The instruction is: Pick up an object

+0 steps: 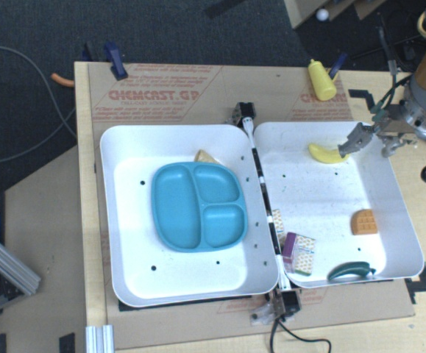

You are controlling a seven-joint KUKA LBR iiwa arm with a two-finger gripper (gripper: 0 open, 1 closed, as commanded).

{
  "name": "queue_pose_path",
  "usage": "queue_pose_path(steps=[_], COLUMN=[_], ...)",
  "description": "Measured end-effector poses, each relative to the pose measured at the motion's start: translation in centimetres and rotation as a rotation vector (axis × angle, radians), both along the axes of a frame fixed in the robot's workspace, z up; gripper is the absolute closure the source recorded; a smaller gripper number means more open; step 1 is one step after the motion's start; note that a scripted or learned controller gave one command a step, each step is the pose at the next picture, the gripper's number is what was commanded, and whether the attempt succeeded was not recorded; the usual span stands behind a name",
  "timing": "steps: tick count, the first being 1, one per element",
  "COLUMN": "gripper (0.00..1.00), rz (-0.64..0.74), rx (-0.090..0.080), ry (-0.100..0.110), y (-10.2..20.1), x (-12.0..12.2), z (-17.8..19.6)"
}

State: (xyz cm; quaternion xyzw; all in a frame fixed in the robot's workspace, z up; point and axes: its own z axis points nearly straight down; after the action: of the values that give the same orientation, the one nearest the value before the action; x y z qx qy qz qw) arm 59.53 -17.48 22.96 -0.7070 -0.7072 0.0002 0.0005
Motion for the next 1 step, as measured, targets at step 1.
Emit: queue_pose_path(steps=[1], gripper=[0.0], rz=[0.001], rx=[0.0], ry=[0.003], y=[-1.1], x=[5.84], z=[-14.63])
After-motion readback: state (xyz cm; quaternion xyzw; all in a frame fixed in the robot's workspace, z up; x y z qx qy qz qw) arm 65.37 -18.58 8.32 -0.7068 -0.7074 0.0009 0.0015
